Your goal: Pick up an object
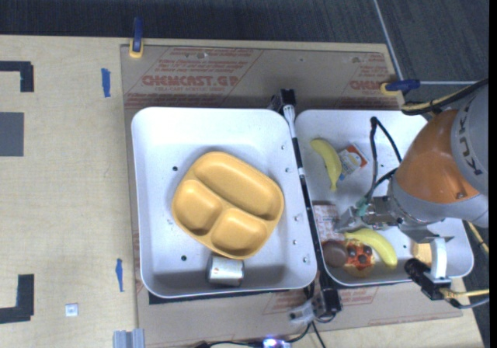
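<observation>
Wooden bench [62, 207] with blue tape marks [106, 82], brown cardboard sheet [256, 74] beneath 2 white bins [147, 183].

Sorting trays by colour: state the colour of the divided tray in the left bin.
Mustard yellow; the divided tray shows best in the camera view.

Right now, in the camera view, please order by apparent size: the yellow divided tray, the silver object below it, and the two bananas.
1. yellow divided tray, clearly the largest.
2. The upper banana and the lower banana look about alike; I would not rank them.
3. silver object, probably the smallest, though only slightly.
</observation>
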`<state>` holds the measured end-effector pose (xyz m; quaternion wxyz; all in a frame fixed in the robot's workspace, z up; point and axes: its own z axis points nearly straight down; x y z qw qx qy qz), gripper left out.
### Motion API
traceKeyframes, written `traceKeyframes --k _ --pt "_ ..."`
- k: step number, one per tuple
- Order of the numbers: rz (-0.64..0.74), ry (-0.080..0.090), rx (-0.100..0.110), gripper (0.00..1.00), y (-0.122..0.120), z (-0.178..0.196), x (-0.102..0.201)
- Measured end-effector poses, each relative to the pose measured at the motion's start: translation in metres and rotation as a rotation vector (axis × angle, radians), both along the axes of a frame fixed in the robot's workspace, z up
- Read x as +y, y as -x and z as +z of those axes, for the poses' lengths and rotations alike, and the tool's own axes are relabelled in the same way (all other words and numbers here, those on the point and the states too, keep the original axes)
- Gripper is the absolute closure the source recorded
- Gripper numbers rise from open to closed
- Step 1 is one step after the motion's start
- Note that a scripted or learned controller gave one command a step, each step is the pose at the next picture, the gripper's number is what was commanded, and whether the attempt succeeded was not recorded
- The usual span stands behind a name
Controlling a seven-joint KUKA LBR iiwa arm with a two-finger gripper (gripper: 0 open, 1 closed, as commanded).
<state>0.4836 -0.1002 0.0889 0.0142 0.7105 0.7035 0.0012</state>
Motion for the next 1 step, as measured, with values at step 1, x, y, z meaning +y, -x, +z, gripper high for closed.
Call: traceKeyframes --k 1 --pt "0.004 -0.004 0.001 0.00 -0.0001 -0.0001 -0.0021"
